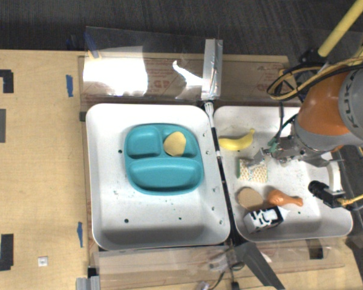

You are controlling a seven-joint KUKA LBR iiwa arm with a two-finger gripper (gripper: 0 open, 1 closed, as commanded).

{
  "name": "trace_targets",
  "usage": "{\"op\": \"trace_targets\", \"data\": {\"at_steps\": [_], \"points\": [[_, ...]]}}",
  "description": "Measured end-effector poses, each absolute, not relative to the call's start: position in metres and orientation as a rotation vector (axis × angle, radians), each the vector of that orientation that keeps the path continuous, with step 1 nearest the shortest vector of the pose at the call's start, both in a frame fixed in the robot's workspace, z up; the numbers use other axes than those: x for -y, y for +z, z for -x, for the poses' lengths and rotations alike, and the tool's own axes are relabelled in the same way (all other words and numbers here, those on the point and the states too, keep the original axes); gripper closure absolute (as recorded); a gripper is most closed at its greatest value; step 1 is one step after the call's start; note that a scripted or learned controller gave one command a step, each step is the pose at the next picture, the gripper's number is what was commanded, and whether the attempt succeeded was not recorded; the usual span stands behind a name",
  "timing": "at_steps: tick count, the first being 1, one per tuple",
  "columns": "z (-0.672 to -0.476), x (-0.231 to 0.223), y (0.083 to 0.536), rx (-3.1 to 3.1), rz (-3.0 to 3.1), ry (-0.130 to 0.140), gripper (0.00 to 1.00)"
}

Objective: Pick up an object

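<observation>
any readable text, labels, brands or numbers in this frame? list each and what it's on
Nothing reads with certainty.
Red print on the cardboard behind the bins, under the clear plastic sheet: glare-washed, too blurred to read.
Faint red print on the cardboard at upper right: too small.
White marking on the black object in the right bin: a pattern or logo, not legible.
Lettering on the grey arm: cut off, unreadable.

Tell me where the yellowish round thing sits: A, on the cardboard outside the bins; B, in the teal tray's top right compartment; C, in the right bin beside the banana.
B: the yellowish round thing lies in the top right compartment of the teal tray, in the left bin.
</observation>
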State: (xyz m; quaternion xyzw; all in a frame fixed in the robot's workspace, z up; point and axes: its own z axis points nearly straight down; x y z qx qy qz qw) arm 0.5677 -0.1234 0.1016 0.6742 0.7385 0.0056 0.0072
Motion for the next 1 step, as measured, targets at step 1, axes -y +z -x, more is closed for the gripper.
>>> {"op": "trace_targets", "data": {"at_steps": [1], "points": [[-0.6272,0.099,0.0953,-2.398,-2.001,0.017,0.0]]}}
